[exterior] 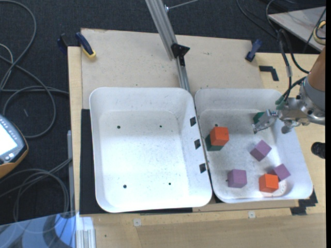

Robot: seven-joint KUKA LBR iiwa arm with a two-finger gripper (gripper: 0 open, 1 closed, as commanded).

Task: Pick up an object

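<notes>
Camera view: end effector [266, 119] blurred, arm [316, 94] cut off right.

The arm reaches in from the right, wrist low; its gripper [262, 121] points leftward, nothing visibly held.

The big white plastic left bin [108, 138] has open room — small purple and orange blocks [260, 150] crowd the right bin's [232, 99] front edge.

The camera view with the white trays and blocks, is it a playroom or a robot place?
Probably a robot lab, not a playroom. A robot arm's gripper reaches over the right bin, which holds little blocks like the orange cube. Loose cables run over the dark floor, and blue clamps pin the wooden bench.
</notes>
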